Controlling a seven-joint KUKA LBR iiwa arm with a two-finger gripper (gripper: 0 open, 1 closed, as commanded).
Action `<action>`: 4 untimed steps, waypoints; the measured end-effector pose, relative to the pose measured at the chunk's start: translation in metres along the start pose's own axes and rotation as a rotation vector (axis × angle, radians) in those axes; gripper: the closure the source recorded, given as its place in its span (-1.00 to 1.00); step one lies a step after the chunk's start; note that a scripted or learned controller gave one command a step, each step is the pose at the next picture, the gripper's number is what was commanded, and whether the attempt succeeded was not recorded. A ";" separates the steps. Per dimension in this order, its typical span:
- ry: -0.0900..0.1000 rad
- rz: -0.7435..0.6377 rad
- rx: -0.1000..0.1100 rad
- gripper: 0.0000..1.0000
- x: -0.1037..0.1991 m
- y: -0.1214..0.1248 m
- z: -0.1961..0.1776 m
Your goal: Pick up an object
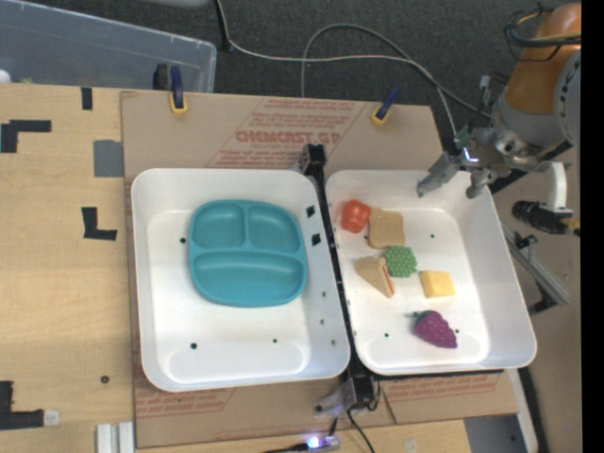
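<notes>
The gripper (pixel 454 178) hovers over the right bin's (pixel 505 270) upper rim, fingers spread and empty; the toy tomato (pixel 354 216) lies nearest, well to its left and lower in the view; the bread slice (pixel 386 227) touches that tomato.

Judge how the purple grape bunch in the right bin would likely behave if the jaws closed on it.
The purple grape bunch looks like a moulded toy, so probably stiff and light. Its lumpy, rounded surface may let flat jaws slip off. It lies free on the right bin, apart from the yellow block, so a nudge could easily slide it.
</notes>
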State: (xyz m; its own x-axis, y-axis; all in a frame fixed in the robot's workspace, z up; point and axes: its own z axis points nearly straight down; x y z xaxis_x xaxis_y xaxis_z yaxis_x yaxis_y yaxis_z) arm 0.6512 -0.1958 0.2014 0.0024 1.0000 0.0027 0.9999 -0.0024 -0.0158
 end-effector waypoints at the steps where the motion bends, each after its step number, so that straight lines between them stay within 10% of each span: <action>1: -0.003 -0.004 -0.014 -1.00 0.001 0.003 -0.010; 4: -0.004 -0.005 -0.016 -1.00 -0.001 0.000 0.115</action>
State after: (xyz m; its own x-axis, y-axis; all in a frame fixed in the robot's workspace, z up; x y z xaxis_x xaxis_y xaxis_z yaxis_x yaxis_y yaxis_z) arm 0.6492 -0.1963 0.0864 -0.0022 1.0000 -0.0015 1.0000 0.0022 -0.0002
